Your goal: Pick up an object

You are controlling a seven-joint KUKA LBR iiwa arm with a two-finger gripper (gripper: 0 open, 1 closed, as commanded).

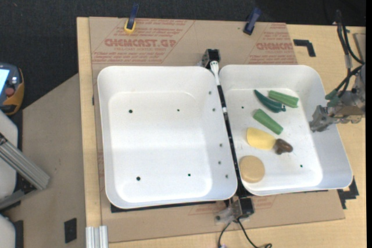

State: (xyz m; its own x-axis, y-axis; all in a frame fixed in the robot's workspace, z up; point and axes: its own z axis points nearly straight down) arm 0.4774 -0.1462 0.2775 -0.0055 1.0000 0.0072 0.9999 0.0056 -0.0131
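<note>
So the gripper (pixel 321 119) is sitting at the right-hand edge of the right bin (pixel 308 75), low over the rim, and honestly I can't tell its state from this angle, too small and blurry. All the stuff is in that right bin, off to the gripper's left. Closest to it is the small brown lump (pixel 283 147), just below and left. Next to that is the yellow piece (pixel 259 139), touching or nearly so. A tan round disc (pixel 252 168) lies nearer the front corner. Two green sticks (pixel 268 121) (pixel 283 98) and a darker green pod (pixel 267 101) are further back. Left bin (pixel 116 84) sits alongside.
</note>
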